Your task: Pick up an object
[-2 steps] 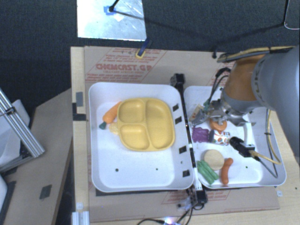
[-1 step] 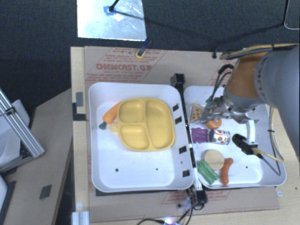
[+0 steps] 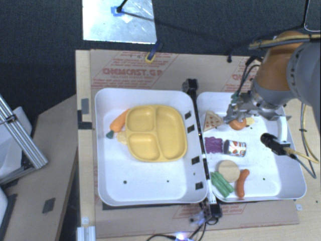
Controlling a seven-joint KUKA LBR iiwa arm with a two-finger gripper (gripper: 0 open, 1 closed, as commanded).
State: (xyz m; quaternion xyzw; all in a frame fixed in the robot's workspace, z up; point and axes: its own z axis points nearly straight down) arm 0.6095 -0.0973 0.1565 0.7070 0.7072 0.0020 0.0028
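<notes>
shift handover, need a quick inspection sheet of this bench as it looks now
surface: two white bins side by side, left bin and right bin, on a cardboard sheet.
job's things: right bin holds a pizza slice, orange piece, purple item, small can, tan disc, green pods, sausage.
clutter: yellow divided plate and carrot in left bin.
grippers: gripper low over the orange piece; grasp not discernible.
cables: black cable across the floor.
surroundings: shiny square plate, dark carpet.
</notes>
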